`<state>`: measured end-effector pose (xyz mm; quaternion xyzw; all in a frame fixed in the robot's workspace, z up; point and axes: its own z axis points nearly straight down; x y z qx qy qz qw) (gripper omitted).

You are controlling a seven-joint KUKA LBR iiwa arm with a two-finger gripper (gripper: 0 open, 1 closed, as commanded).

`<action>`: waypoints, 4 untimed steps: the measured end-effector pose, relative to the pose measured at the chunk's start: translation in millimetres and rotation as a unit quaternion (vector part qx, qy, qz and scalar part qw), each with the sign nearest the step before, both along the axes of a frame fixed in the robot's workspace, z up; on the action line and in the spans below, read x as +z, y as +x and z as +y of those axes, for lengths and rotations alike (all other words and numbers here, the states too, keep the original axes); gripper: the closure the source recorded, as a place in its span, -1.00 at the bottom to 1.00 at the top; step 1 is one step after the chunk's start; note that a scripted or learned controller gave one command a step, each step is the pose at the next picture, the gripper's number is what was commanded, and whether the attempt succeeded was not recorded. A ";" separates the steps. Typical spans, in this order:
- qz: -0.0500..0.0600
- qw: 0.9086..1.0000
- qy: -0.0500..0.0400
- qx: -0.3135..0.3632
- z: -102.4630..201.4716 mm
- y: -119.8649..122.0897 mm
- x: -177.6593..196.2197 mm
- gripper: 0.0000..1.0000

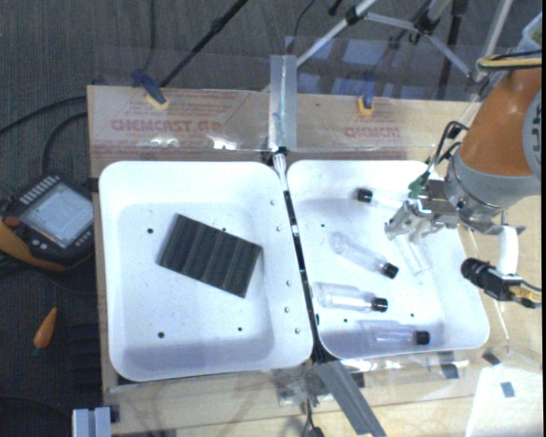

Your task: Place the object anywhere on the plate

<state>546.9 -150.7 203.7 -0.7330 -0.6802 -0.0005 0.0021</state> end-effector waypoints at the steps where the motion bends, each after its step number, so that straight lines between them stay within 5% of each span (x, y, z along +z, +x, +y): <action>1: 0.001 1.000 -0.001 0.009 103.2 9.4 -7.5 1.00; 2: 0.000 0.980 -0.001 0.201 186.2 39.5 -17.2 1.00; 3: -0.001 0.951 -0.002 0.310 243.7 79.9 13.8 1.00; 4: -0.003 0.794 -0.001 0.608 284.4 121.4 -25.7 1.00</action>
